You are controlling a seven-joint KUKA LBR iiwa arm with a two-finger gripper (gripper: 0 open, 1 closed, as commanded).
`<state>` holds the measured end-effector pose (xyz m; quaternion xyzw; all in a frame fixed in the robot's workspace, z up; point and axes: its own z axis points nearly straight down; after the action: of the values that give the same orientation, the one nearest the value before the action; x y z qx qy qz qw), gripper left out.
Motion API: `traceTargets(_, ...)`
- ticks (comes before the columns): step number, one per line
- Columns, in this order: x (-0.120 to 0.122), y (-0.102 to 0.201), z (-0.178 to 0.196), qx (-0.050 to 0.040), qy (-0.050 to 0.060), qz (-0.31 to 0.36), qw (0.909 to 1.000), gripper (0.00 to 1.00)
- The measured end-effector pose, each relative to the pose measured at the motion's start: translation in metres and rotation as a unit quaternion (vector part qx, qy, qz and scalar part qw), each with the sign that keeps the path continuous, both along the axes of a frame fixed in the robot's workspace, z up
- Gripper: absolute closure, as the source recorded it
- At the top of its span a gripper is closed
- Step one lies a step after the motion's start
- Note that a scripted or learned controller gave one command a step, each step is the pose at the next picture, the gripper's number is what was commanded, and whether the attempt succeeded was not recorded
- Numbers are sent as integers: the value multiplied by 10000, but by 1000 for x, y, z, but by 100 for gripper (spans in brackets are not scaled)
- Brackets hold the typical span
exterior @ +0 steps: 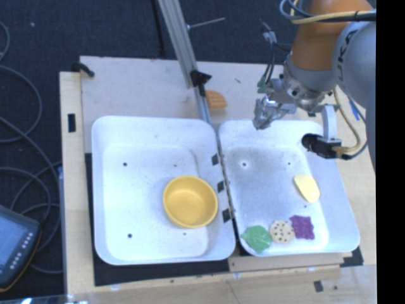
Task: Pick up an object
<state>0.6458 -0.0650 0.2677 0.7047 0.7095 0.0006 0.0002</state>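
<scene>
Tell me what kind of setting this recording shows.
Probably a robotics lab bench for pick trials: a wooden bench bearing two white bins, a yellow bowl in the left one, toy-like items in the right, loose cables on dark floor.

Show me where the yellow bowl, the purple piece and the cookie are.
yellow bowl [190,201], camera view, on its inner floor.
purple piece [302,227], camera view, on its middle.
cookie [281,232], camera view, on its speckled top face.

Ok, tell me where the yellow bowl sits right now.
The yellow bowl sits in the left bin, toward its lower right, close to the divide with the right bin.
</scene>
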Motion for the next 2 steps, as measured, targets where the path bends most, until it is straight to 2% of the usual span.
traceTargets(1,2,50,2,1,-2,0,10000,100)
traceTargets(2,14,104,-17,-5,2,-2,10000,100)
